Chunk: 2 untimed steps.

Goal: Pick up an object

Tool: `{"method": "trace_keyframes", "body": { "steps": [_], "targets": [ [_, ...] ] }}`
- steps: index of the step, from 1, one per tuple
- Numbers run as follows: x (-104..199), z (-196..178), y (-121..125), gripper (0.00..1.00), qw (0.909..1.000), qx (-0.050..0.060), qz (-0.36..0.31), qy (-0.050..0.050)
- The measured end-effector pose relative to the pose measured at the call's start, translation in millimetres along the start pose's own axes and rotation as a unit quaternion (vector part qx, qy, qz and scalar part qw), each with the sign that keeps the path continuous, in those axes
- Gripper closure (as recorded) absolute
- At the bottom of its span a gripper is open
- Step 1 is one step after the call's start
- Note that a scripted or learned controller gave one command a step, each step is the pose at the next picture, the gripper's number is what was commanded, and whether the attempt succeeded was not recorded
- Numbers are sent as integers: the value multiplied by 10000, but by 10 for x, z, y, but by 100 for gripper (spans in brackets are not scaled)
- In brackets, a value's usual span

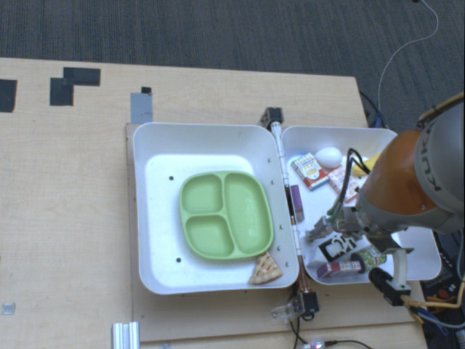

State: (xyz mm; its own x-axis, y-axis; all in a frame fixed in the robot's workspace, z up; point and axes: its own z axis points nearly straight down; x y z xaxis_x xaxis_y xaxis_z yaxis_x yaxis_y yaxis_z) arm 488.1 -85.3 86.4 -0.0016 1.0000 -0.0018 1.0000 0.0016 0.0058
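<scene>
My gripper [333, 240] is low over the front half of the right bin [378, 134], at the end of the grey arm with its orange band [396, 177]. Just below it lies a maroon packet [340, 269] with a green item [371, 257] beside it. Farther back in the same bin sit a white egg [329, 155], a small carton [307, 169], a red-and-white striped pack [349, 188] and a yellow piece [365, 164] partly hidden by the arm. Nothing is visibly held.
The left bin [156, 217] holds a green divided plate [226, 215] and a pizza slice toy [266, 269] at its front right corner. A ridge [287, 195] separates the two bins. Cables [407, 307] trail off the bench's front right.
</scene>
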Motion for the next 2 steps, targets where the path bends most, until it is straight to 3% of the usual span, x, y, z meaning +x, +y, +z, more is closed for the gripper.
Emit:
{"method": "trace_keyframes", "body": {
  "steps": [1, 2],
  "targets": [
    [1, -117, 32, 100, 10000, -43, -3, -5],
    [3, -116, 30, 0, 10000, -39, -5, -3]
  ]
}}
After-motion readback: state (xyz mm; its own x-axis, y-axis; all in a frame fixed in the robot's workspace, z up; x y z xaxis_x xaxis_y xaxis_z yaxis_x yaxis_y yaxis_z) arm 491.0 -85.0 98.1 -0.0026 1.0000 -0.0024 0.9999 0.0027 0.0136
